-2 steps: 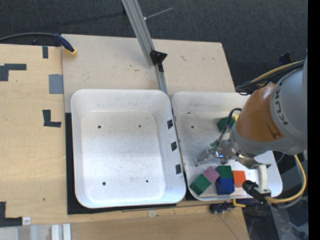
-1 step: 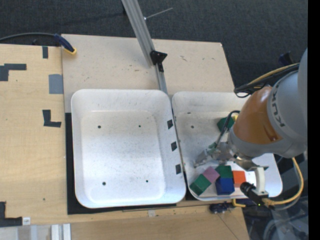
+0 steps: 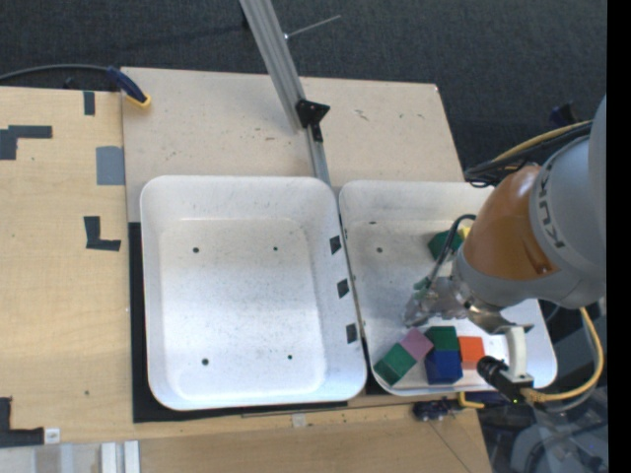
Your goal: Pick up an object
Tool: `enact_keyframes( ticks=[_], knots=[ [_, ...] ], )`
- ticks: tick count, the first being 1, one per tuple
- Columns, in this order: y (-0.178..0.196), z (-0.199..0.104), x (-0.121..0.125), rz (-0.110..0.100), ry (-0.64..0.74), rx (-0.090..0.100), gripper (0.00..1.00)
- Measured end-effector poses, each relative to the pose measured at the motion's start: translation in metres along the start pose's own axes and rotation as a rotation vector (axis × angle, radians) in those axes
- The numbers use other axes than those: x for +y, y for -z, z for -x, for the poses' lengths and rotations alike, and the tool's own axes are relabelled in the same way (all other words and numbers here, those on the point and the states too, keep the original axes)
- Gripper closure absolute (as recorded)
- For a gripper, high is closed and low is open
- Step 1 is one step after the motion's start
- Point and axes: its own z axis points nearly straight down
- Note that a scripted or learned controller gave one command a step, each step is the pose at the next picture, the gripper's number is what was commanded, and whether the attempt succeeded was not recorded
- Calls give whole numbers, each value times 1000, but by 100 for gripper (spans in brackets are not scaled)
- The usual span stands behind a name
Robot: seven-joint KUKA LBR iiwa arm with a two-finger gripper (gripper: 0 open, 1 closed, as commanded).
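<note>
The desk (image 3: 246,126) is shown bearing the left bin (image 3: 158,264) and the right bin (image 3: 385,205). The arm (image 3: 523,235) is lowered over the right bin, its claw (image 3: 426,308) poised just above clustered blocks: green (image 3: 396,363), pink (image 3: 416,344), blue (image 3: 444,366), orange (image 3: 471,349). A descent onto one block is judged next. The claw's state cannot be told.

Two bins sit side by side; blocks (image 3: 434,353) cluster at the near edge of the right bin (image 3: 380,215).
</note>
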Motion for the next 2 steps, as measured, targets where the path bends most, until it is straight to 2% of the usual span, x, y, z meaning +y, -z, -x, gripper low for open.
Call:
enact_keyframes(
  ticks=[1, 2],
  knots=[
    [59, 1, 9, 9, 1, -3, 100],
    [102, 0, 9, 8, 0, -2, 100]
  ],
)
